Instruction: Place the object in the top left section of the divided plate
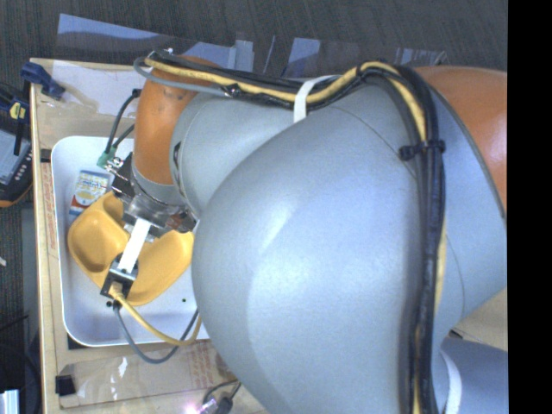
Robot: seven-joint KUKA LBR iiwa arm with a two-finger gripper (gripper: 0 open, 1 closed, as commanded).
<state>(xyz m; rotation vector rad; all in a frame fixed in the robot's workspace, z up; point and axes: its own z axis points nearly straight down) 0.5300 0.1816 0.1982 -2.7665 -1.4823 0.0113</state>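
The grey arm (345, 257) rises behind and to the right of the pincer, and most of the camera view is taken up by its bulk. Its orange band (155, 136) is seen directly above the pincer. A white bin (82, 313) is spread beneath the pincer, with bare floor showing to the left of it and below it. Within that bin a yellow divided plate (90, 240) is set under the pincer and reaches out to its left and below. One hollow section is shown to the pincer's left, and a further part of the plate to its lower right. The pincer (153, 218) is held low over the plate's upper middle. Whether it is spread, pressed together or pinching anything cannot be told, as its tip is masked by the wrist.

Smallest is a small packet (89, 188), white with blue and red print, which is taken here to be the object. It is found up and to the left of the pincer, near it but apart, at the plate's upper left edge. Whether it rests inside the top left section, on the rim, or on the bin floor just beside the plate cannot be settled. Its long axis is too unclear to be named. If the packet has not yet been placed, a short shift up and to the left is judged to be what the coming move calls for.
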